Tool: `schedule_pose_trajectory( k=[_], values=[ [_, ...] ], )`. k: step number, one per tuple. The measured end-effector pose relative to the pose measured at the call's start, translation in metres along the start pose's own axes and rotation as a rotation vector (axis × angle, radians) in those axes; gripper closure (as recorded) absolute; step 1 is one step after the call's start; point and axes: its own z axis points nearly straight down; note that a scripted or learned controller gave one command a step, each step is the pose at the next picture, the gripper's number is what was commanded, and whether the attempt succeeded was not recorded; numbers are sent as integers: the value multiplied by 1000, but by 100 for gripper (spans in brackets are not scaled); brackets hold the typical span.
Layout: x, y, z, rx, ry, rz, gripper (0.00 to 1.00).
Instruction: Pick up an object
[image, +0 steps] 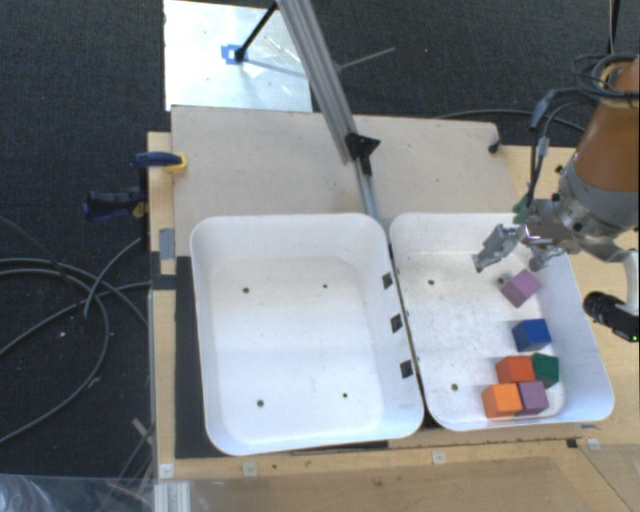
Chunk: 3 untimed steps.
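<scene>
My gripper (518, 250) hangs over the upper part of the right bin (440, 300), open, with nothing between its fingers. A light purple block (520, 288) lies just below the fingertips, apart from them. Further down the bin sit a blue block (531, 333), a green block (545, 368), an orange-red block (515, 369), an orange block (502, 399) and a small purple block (533, 396), clustered in the bin's lower right corner.
The left bin (290, 330) adjoins the right one along a ridge with black clips (396, 322). A slanted metal pole (330, 95) crosses the board behind the bins. Cables hang by the arm's wrist at the upper right.
</scene>
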Motion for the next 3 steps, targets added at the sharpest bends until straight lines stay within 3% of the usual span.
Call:
schedule_pose_trajectory(
  k=[1,2,3],
  values=[
    [6,54,-37,-8,-1,-5,0],
    [-7,-17,60,11,1,5,0],
    [-33,-14,95,5,-1,4,0]
  ],
)
